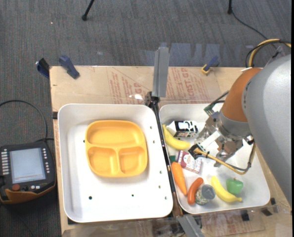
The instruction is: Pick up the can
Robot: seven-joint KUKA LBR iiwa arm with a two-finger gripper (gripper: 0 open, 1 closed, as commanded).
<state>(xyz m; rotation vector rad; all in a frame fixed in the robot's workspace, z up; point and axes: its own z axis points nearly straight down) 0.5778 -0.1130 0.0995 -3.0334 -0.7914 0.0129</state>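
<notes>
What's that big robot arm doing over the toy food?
The grey arm reaches over the right bin, with its gripper above the middle. It's meant to pick up the can, which sits near the bin's front edge beside a banana, apart from the gripper. The left bin holds a yellow plate.

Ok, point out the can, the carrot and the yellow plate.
can [205, 194], camera view, grey top
carrot [179, 177], camera view, middle of its body
yellow plate [114, 134], camera view, bare top compartment
</notes>
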